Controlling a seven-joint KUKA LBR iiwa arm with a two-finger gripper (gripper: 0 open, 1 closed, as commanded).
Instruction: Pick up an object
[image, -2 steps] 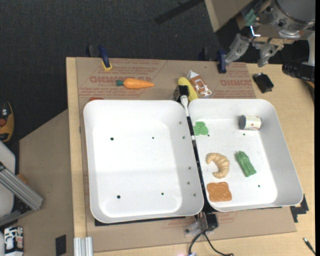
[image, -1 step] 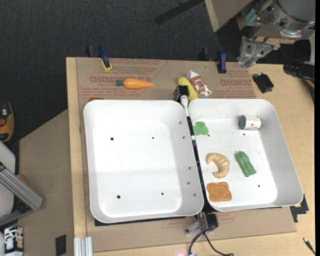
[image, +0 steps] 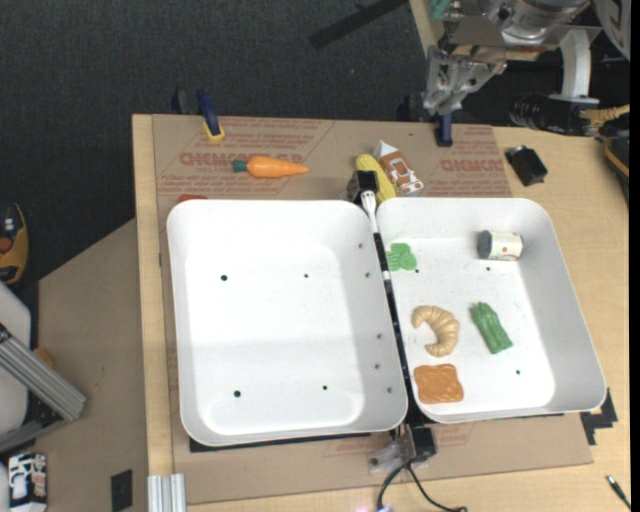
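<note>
Your end effector (image: 447, 95) is parked up top, past the far edge of the right bin (image: 560, 300) and over the desk (image: 470, 160), nothing in it; you can't really tell how far apart the fingers stand from this angle.

All the pickable stuff sits in the right bin. Closest to the end effector is a little cylinder (image: 500, 245) near the far right corner, lying on its side, long axis left-right, grey cap pointing left. A small green piece (image: 401, 257) hugs the left wall. The croissant (image: 437, 329) is mid-bin, curled, ends pointing right. Just beside it a green pickle-looking thing (image: 491, 327) runs roughly front to back, tilted. A flat orange slab (image: 438, 384) sits close to the near rim.

Most open floor is along the right side. The left bin (image: 200, 300) is bare white. A carrot (image: 268, 167) lies outside on the cardboard, tip pointing right.
</note>
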